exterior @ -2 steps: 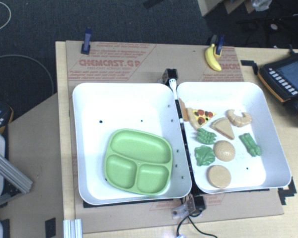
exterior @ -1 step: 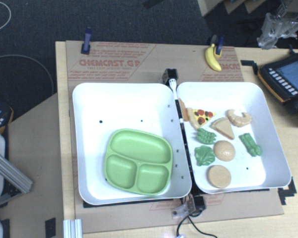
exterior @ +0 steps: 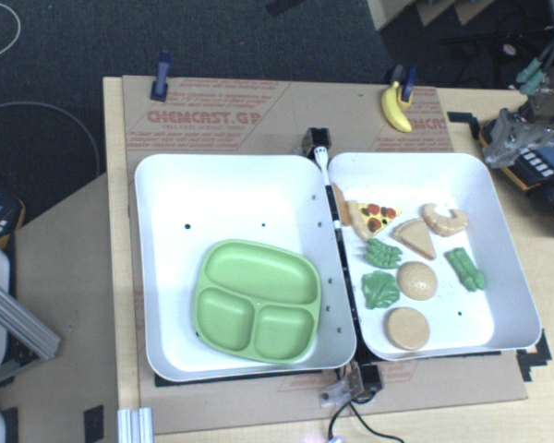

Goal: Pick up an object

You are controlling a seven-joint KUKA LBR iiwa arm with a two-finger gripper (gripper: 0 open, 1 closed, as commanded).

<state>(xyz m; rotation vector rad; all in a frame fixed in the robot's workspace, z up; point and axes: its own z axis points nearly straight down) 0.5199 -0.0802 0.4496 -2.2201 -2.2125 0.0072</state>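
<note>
1. Two shallow white bins sit side by side on the tabletop (exterior: 120, 247): you have the left bin (exterior: 166, 210) and the right bin (exterior: 485, 201), touching along their inner rims.
2. In the left bin, a pale green plastic plate with three compartments (exterior: 257, 300) lies flat toward 5 o'clock.
3. The right bin holds the small toy foods. A pizza slice with red dots (exterior: 374, 216) lies at 10 o'clock, with a tan wedge (exterior: 415, 238) just beside it and a beige curled piece (exterior: 443, 218) at 1 o'clock.
4. Below them, a green leafy piece (exterior: 383, 252) and a second, darker leafy piece (exterior: 380, 289) lie along the 9 o'clock side, close together.
5. A round beige bun (exterior: 416, 280) sits near the centre, a flat tan disc (exterior: 408, 328) at 6 o'clock, and a green pod (exterior: 464, 269) at 3 o'clock.
6. A yellow toy banana (exterior: 396, 109) lies on the tabletop beyond the right bin, at 12 o'clock.
7. The tool (exterior: 512, 141) is at the 2 o'clock edge of the scene, outside the right bin and well apart from the foods. You cannot tell its state from here, and nothing is seen in it.
</note>
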